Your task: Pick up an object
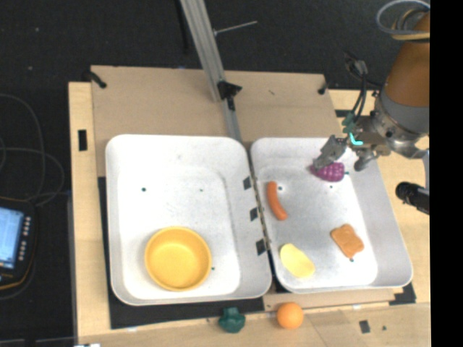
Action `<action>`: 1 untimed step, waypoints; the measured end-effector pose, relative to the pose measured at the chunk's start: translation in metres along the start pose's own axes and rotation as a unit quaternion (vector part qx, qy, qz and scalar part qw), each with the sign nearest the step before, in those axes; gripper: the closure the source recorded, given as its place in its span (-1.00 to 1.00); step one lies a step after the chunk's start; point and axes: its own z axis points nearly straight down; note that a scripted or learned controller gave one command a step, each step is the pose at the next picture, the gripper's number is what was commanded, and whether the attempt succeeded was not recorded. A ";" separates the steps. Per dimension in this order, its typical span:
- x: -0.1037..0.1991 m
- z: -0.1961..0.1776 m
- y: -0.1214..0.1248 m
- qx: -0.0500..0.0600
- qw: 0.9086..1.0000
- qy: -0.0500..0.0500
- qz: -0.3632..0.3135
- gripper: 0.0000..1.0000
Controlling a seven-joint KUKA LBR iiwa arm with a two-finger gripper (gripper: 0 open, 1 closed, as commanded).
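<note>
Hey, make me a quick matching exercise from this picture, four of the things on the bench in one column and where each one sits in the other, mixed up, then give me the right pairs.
Things:
1. yellow bowl
2. purple grapes
3. orange ball
4. hot dog

Places:
A. on the bench in front of the bins, beside a small green object
B. in the right bin, close to the divide between the bins
C. in the left bin, near its front
D. in the right bin, just below the gripper

Pairs: 1-C, 2-D, 3-A, 4-B
</note>
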 end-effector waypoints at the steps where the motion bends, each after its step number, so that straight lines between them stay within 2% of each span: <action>1: -0.012 0.052 -0.003 0.003 1.000 -0.001 0.002 -1.00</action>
